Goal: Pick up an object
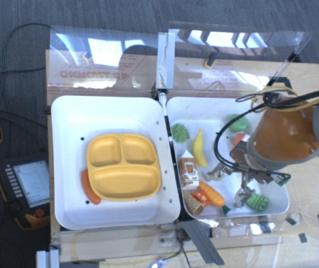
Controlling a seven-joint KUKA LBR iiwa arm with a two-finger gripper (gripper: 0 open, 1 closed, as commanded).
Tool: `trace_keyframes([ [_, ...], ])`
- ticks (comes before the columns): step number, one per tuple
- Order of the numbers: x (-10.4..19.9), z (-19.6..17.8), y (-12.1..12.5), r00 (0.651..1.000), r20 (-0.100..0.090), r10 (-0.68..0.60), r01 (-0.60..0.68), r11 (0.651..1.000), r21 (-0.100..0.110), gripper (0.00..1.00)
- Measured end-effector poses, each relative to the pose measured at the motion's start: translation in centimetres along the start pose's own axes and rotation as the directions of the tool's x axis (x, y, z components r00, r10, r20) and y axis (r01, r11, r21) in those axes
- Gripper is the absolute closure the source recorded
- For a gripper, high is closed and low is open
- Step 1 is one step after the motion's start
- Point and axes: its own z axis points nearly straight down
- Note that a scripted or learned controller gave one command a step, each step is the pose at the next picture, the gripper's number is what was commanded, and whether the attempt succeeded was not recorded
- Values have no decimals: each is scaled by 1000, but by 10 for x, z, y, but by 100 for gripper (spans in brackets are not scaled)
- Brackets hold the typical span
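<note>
Camera view: arm's orange band (285, 133) is seen over right bin (215, 111). Gripper (243, 191) is lowered at the bin's 5 o'clock; finger state can't be told. Green object (257, 202) lies just beside it. Carrot (212, 194), banana (199, 147), broccoli-like piece (180, 132) sit toward 9 o'clock. Left bin (70, 116) holds yellow tray (124, 166).
</note>
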Motion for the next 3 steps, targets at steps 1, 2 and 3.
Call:
trace_keyframes([
  [1,-94,3,-44,993,-3,114,-114,993,2,0],
  [2,-34,-6,-45,993,-16,115,-115,993,-12,0],
  [3,-108,3,-25,991,-5,131,-131,991,-2,0],
])
